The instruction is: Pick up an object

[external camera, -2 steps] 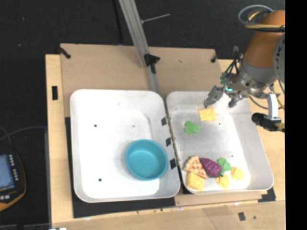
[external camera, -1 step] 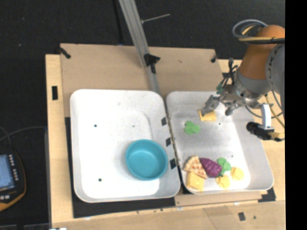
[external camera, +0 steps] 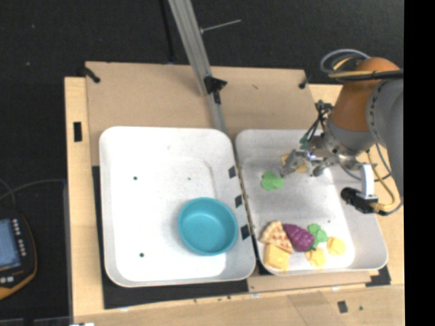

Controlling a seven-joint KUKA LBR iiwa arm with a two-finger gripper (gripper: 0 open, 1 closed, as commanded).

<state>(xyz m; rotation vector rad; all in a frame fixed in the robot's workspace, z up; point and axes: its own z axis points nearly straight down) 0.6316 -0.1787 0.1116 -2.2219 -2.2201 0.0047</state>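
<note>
The right bin [external camera: 353, 246] holds a small green piece [external camera: 272, 181] near its left wall. A cluster lies at its front: a waffle-like piece [external camera: 274, 233], a purple grape bunch [external camera: 298, 236], a green item [external camera: 318, 233] and yellow pieces [external camera: 276, 257] [external camera: 336, 246]. My gripper [external camera: 303, 160] hangs over the back of the right bin, just right of and slightly behind the green piece. I see nothing between its fingers.
A blue bowl [external camera: 206, 225] sits at the front right of the left bin [external camera: 129, 182]. A grey slanted pole [external camera: 197, 53] rises behind the bins. A handheld device [external camera: 12, 246] lies at the far left, off the bench.
</note>
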